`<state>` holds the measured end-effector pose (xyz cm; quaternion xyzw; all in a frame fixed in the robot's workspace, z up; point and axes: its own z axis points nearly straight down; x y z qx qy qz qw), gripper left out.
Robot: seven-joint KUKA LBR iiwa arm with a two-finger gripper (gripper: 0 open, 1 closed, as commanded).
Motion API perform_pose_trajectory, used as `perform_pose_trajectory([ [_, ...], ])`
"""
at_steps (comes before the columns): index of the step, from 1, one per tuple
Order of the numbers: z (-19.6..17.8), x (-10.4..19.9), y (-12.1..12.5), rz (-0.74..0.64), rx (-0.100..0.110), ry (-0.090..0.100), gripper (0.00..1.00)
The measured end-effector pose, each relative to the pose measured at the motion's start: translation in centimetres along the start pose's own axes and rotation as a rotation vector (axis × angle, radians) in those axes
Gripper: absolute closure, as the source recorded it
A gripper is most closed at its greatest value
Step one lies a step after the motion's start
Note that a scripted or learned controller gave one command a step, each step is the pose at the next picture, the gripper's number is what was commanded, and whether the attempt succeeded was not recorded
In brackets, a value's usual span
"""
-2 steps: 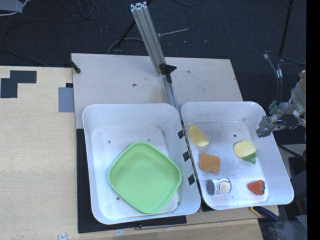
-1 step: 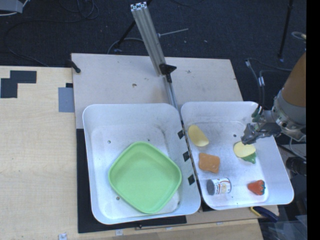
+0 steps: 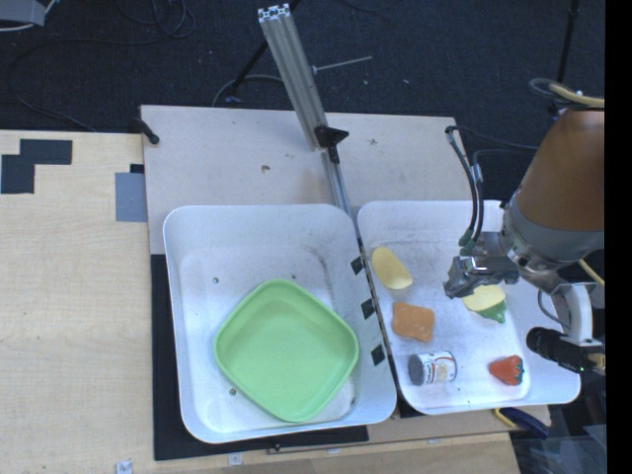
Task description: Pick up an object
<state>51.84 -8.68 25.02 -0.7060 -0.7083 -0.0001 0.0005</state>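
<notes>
The grey arm with its orange band reaches in from the right, wrist bent downward, its hand (image 3: pixel 472 276) held low and pointing left.

My tabletop (image 3: pixel 237 156) is pale board; beyond it lies dark floor (image 3: pixel 148 38) with what appear to be cables (image 3: pixel 148 13). A light wood surface (image 3: pixel 69 304) adjoins at left.

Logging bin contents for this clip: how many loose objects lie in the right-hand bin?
5. A yellow piece upper left, an orange block below it, a small jar at the front, a red piece front right, a yellow-green piece by the claw. The arm may hide more.
</notes>
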Motion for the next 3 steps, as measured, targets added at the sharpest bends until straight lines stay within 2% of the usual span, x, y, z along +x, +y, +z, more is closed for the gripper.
perform_pose_trajectory([
  [1,0.9,5.8,0.4,-0.001,0.001,0.0,1.0],
  [3,0.8,17.3,-0.7,0.0,0.0,-0.001,1.0],
])
